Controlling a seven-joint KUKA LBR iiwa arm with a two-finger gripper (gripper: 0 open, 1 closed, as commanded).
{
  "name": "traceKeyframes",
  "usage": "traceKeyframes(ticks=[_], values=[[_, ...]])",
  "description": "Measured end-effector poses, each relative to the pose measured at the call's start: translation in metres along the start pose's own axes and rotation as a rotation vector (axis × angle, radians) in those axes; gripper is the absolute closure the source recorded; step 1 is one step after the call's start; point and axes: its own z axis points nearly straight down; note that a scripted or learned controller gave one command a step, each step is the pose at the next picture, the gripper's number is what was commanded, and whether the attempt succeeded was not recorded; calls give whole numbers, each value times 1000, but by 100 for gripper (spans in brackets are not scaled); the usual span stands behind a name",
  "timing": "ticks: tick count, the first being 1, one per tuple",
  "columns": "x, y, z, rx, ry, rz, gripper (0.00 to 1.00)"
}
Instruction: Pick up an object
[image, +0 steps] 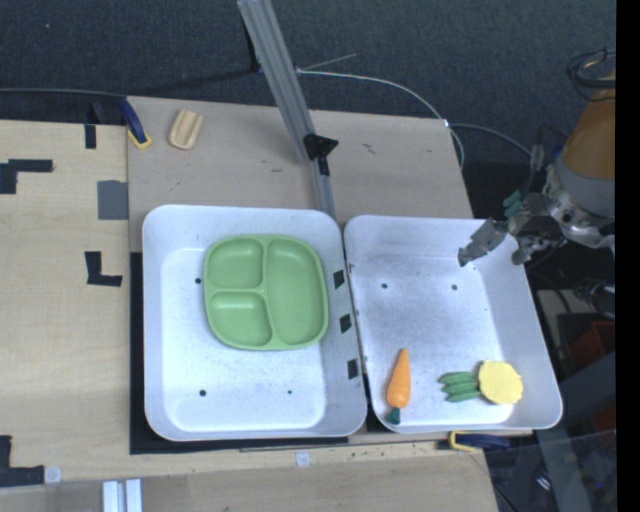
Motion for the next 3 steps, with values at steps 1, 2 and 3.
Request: traceKeyframes(ticks=[1, 2, 3], values=[[0, 0, 0, 0, 0, 0, 0], [-2, -4, 64, 7, 0, 2, 0], [-8, -10, 111, 6, 0, 2, 0]])
